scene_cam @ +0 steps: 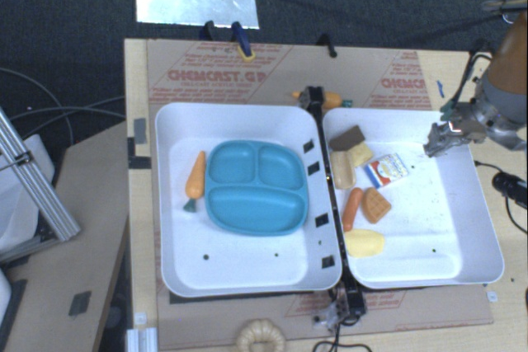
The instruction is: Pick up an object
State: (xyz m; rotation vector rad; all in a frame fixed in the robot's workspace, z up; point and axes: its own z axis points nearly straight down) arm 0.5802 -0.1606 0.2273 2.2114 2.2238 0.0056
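My gripper hangs over the upper right part of the right bin, with nothing visible in it. To its left in that bin lie a red-and-white carton, a brown block, a pale yellow wedge, a beige piece, a small carrot, an orange waffle piece and a yellow potato-like piece. The left bin holds a blue divided plate and a carrot beside it.
The grey arm with its orange band comes in from the right edge. Black clips join the two bins along the middle divider. A doughnut-shaped piece lies off the bins at the bench's front edge.
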